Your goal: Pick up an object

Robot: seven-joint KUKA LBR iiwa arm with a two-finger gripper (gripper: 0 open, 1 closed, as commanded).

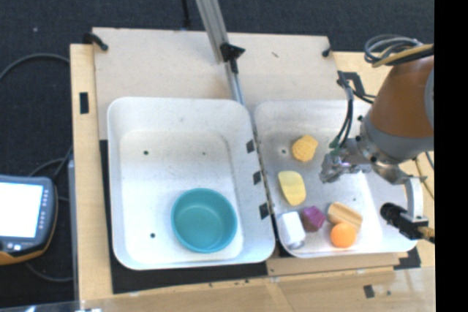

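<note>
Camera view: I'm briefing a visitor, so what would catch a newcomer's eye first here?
Probably the teal bowl, alone in the left bin. Next, the arm's orange band over the right bin, with the gripper low near a yellow block. An orange ball brightens that bin's near corner.

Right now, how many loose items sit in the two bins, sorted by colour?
Yellow: 2, a round piece and a pale block
Teal: 1, bowl
White: 1, cylinder
Purple: 1, small piece
Tan: 1, block
Orange: 1, ball
Total: 7
</note>
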